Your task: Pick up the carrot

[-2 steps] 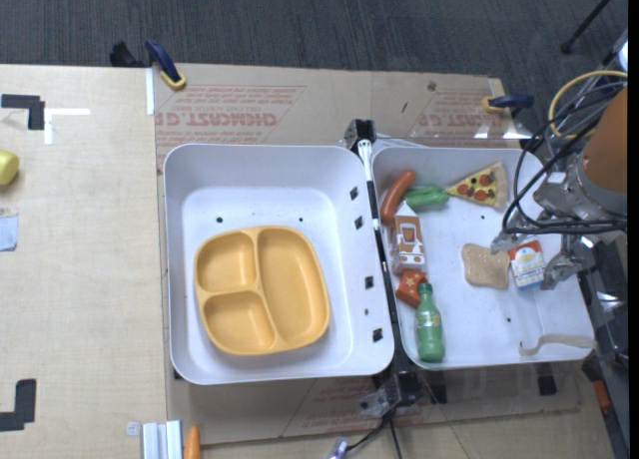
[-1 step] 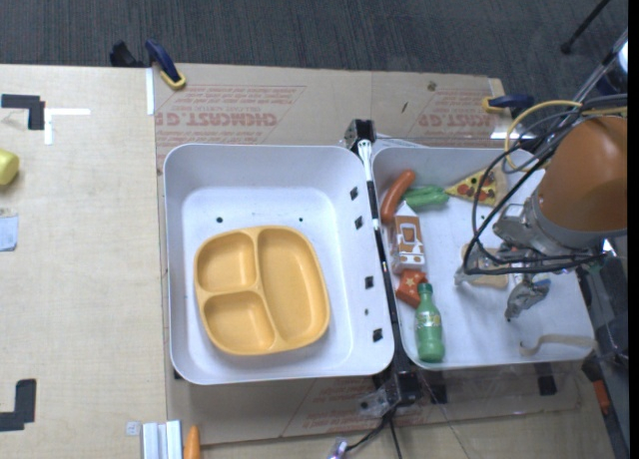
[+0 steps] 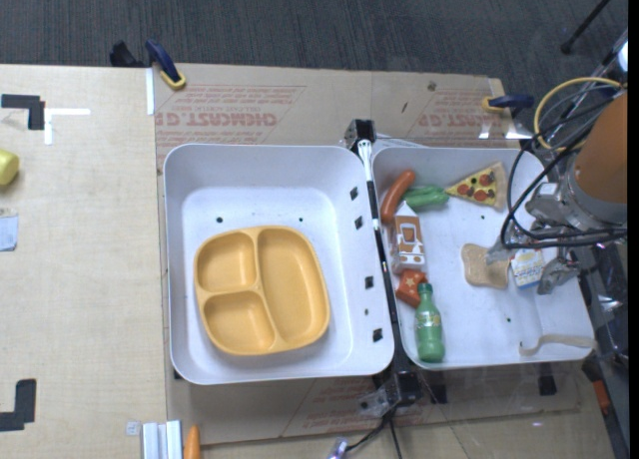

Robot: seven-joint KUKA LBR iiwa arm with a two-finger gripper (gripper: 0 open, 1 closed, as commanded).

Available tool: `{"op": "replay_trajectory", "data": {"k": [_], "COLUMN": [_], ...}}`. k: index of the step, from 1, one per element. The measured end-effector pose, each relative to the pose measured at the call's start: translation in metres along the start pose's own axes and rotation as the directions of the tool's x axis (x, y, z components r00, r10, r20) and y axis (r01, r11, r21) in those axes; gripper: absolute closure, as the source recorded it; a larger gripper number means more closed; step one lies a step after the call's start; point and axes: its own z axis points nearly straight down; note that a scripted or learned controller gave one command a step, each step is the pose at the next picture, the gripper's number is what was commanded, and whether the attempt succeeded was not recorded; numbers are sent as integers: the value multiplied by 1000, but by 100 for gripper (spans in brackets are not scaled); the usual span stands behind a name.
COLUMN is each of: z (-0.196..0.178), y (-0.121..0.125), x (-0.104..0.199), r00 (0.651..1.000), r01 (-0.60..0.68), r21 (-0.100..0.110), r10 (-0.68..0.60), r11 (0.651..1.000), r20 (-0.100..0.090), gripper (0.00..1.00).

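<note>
The left bin (image 3: 262, 163) holds a yellow tray (image 3: 262, 289) with three wells, lying flat near the bin's middle, tilted a little toward the front. It plays no part in the pick.

In the right bin (image 3: 479, 332) the toys crowd the left wall. At the back left corner an orange-red piece (image 3: 396, 194) lies slanted against the wall, its top end touching a green piece (image 3: 427, 198); by its colour and long tapered shape I take this for the carrot, with the green as its leaves. Just in front of it a small carton (image 3: 407, 243) lies flat, then a red piece (image 3: 410, 288), then a green bottle (image 3: 429, 322) on its side, pointing toward the front edge. A pizza slice (image 3: 477, 186) lies near the back wall, well apart from the carrot. A tan slice (image 3: 486, 265) rests toward the right wall.

The gripper (image 3: 534, 269) hangs over the bin's right side, beside the tan slice and well apart from the carrot. Something pale sits at its tip, but whether the gripper is released or clenched cannot be told.

Since the carrot hugs the wall and the carton, a grasp across its width from above would likely suit best.
</note>
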Motion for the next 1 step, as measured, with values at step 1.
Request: {"op": "replay_trajectory", "data": {"k": [1], "z": [20], "y": [65], "x": [-11], "r00": [1000], "r01": [20], "r21": [-5], "r10": [-20], "r11": [1000], "r20": [-1], "gripper": [0]}}
